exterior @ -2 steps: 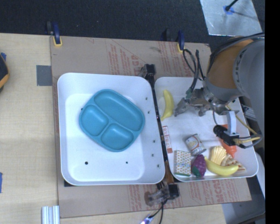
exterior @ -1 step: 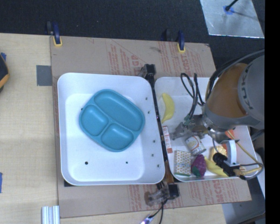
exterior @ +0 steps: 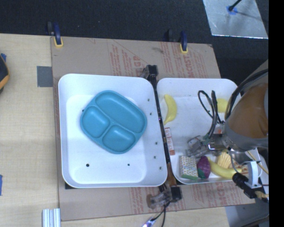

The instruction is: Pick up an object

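The left bin (exterior: 66, 126) is lying before me as a shallow white tray with rounded corners and a smooth, faintly glossy floor. Sitting in it is a blue plate (exterior: 113, 121), matte plastic, rounded and divided into three compartments, turned at a slant toward the bin's upper middle. Under both bins a sheet of brown cardboard (exterior: 127, 56) is lying flat, printed with faded red lettering and pinned at its far edge by clamps (exterior: 58, 36).

Moving right, the right bin (exterior: 189, 85) is holding the loose things. A yellow banana-shaped piece (exterior: 170, 108) is lying curved near its left wall, smooth and waxy-looking. At the near edge a small speckled block (exterior: 188, 167) is resting flat, and a dark purple, rounded object (exterior: 203, 167) is leaning just beside it on the right. Right of that, a second yellow banana (exterior: 223, 170) is lying along the bin's near right corner.

My gripper (exterior: 197, 146) is reaching in low over the near half of this bin, metallic and grey, just above the speckled block and the purple piece. How wide my jaws are standing I cannot tell, nor whether they are touching anything; nothing is showing clearly between them. Black cables (exterior: 209, 103) are looping over the bin behind it.
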`<state>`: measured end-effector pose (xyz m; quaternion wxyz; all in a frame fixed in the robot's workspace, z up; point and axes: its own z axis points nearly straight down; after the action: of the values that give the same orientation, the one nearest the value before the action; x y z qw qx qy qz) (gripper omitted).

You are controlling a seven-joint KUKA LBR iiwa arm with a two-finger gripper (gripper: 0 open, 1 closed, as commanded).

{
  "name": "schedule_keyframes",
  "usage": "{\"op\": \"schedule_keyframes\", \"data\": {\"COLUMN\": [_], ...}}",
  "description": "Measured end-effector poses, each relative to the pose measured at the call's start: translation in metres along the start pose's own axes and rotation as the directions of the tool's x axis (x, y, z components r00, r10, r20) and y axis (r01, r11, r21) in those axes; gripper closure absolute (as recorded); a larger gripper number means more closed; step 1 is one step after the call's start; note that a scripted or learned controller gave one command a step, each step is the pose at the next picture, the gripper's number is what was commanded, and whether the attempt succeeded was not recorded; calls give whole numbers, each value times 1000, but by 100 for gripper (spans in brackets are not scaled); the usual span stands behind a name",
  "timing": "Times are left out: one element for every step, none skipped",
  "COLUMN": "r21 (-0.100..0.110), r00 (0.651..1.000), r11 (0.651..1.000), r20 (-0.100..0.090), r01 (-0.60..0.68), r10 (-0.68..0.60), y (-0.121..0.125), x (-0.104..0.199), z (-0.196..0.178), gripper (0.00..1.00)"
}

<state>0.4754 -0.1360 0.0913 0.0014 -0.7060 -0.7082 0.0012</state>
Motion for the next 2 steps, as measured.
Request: {"op": "schedule_keyframes", "data": {"r21": [-1,-2], "r00": [1000,1000], "r11": [1000,1000], "r20": [0,0], "r01": [3,1], "r10": [-3,-1], "y": [51,101], "x": [43,9], "z": [-1,-1], "gripper": [0,0]}}
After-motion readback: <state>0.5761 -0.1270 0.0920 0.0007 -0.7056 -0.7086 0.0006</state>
